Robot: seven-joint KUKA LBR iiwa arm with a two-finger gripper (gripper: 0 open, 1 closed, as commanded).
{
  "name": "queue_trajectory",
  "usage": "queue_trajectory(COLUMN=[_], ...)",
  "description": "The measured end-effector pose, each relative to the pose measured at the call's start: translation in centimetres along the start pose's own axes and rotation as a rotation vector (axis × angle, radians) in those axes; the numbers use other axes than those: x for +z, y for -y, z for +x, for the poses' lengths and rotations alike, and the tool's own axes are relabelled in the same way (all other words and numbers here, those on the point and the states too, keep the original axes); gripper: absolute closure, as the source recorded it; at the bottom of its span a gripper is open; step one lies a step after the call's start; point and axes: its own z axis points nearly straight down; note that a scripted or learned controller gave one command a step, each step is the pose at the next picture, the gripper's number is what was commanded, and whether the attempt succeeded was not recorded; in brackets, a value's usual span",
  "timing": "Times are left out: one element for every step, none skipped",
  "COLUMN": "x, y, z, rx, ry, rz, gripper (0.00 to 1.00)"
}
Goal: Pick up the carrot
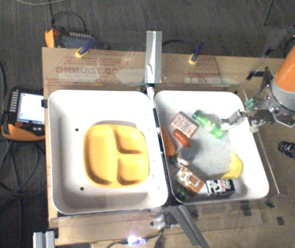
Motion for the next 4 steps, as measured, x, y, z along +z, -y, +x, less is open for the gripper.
queue_trajectory(x=[12.7,12.7,12.7,11.7], y=[5.0,5.0,5.0,4.9], z=[6.1,6.1,6.1,6.1], rx=[0.136,0.136,0.136,0.136], ry=[0.001,0.001,0.001,0.000], rz=[-0.003,-0.003,-0.003,-0.007], gripper=[0.00,0.00,0.00,1.00])
